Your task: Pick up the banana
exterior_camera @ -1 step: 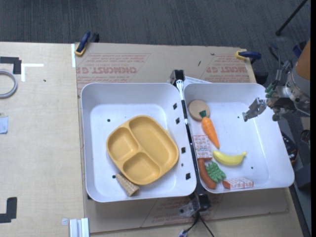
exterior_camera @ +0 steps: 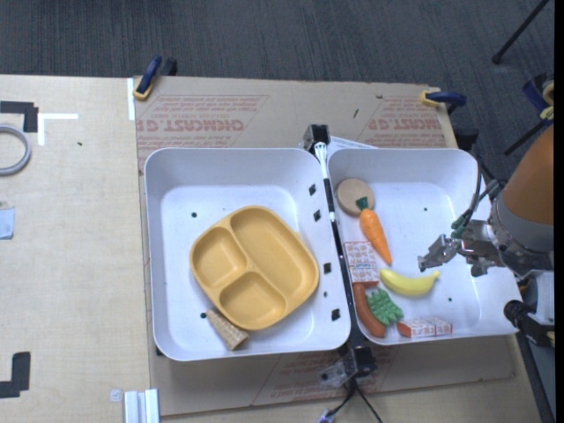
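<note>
Approach step: the gripper [exterior_camera: 438,256], finger state indeterminate, hovers right of centre just above the banana [exterior_camera: 409,281]; next, lower and close across its middle.

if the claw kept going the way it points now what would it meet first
Probably the banana: the claw points left and slightly down in the camera view, just off the banana's right end. Its height above the bin is unclear.

Arm [exterior_camera: 538,192] cut off by the right edge; only the orange band and wrist are seen. Gripper [exterior_camera: 438,256] fingers too small to be judged. Brown block [exterior_camera: 226,330] partly hidden under the yellow plate [exterior_camera: 256,267]. Print on the small red-and-white box [exterior_camera: 426,328] too small to be read.
</note>
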{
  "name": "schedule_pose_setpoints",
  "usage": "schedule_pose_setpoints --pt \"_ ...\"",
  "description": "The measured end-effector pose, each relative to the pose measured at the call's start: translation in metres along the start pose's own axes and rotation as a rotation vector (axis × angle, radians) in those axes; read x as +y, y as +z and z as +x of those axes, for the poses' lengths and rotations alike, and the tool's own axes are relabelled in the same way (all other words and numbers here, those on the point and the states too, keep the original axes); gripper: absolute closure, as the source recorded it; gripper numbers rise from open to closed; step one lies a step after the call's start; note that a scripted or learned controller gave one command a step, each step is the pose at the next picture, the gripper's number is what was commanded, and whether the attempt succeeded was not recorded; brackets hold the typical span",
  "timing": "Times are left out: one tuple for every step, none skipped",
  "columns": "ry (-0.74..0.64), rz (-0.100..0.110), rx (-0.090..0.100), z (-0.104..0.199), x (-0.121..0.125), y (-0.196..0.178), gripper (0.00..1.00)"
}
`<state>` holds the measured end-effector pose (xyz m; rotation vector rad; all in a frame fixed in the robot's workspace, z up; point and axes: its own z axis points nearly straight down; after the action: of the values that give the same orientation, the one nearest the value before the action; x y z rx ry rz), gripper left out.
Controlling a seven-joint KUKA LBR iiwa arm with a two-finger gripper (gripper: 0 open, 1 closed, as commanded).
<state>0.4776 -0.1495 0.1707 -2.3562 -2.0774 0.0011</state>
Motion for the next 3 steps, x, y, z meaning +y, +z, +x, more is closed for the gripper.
schedule_pose_setpoints --pt "-0.18 0.0 0.001 0.037 -0.005 0.079 0.0" --pt "-0.658 -0.003 -0.003 0.017 0.034 0.078 0.0" --pt "-0.635 -0.002 -0.015 0.045 0.05 0.076 0.0"
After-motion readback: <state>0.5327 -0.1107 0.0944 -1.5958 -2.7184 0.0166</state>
